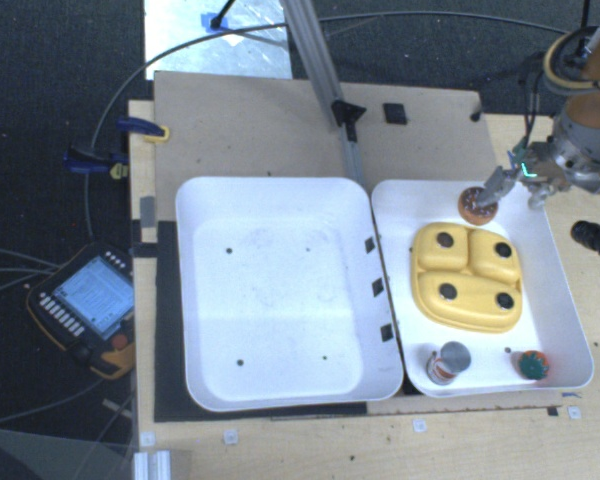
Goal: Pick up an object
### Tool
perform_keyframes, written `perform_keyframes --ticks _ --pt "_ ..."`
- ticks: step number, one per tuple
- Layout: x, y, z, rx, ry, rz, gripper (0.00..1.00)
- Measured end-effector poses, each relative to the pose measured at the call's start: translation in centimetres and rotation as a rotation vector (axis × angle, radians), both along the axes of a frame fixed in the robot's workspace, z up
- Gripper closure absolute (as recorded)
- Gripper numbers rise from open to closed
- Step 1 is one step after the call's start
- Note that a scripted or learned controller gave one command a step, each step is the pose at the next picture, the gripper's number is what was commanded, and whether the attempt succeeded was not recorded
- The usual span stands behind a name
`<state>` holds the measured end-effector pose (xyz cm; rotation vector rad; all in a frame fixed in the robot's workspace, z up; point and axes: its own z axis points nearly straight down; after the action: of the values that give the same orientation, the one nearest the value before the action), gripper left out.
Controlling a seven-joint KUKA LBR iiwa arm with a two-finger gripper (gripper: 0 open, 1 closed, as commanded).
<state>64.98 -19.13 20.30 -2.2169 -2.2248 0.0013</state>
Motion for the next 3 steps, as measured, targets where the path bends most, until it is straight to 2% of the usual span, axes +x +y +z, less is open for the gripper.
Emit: perform_keyframes --ticks 1,2,3 --pt "0.1 0.0 0.2 -0.001 -0.004 0.001 0.00" --pt "-0.8 0.0 -5.6 0.000 0.001 -0.002 0.00" --pt "-0.6 -0.6 -7.2 -0.005 -0.014 0.001 0.00"
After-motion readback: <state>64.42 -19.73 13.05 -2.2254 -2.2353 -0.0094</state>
